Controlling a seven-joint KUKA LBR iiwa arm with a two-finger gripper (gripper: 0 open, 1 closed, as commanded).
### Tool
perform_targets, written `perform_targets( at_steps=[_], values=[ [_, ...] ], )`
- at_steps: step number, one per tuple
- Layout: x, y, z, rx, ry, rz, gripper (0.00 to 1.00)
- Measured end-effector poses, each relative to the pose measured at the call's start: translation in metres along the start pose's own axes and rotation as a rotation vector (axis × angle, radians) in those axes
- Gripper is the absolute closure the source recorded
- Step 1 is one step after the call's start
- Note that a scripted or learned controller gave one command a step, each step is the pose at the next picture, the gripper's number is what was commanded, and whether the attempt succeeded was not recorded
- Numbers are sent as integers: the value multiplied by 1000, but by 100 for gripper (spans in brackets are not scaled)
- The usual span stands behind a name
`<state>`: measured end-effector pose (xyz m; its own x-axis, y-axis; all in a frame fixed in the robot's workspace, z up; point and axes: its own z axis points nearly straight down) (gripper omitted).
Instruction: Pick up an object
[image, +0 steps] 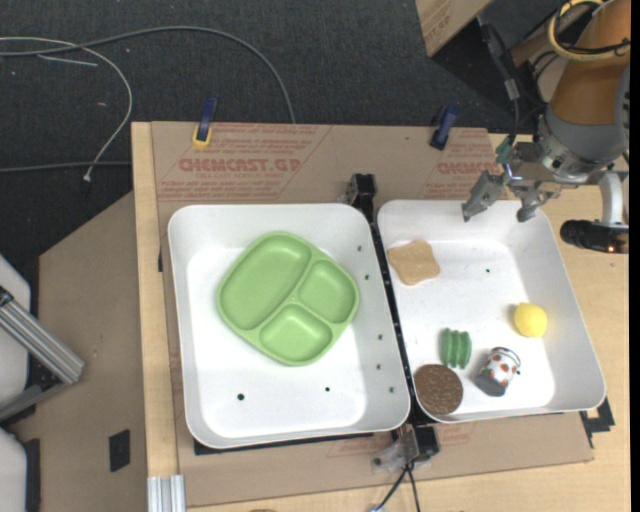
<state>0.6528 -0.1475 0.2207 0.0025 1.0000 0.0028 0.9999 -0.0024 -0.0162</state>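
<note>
Tool (503, 200) hangs over the far rim of the right bin (570, 290), fingers spread, nothing between them. It is poised above the bin, judged ready to descend. Candidates for pickup lie in that bin: toast (413, 262) nearest the tool, well apart from all else and with open floor around it; ball (530, 320) near the right wall; green piece (456, 347), brown disc (438, 389) and figure (497, 370) crowded toward the near rim. Left bin (200, 380) holds a green tray (288, 298). The wall between the bins limits leftward approach to the toast.
</note>
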Motion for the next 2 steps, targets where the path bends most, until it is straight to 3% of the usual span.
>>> perform_targets(
  at_steps=[1,2],
  values=[
    [0,3,-9,-15,-2,-3,0],
    [7,-4,39,-10,-1,-2,0]
  ],
)
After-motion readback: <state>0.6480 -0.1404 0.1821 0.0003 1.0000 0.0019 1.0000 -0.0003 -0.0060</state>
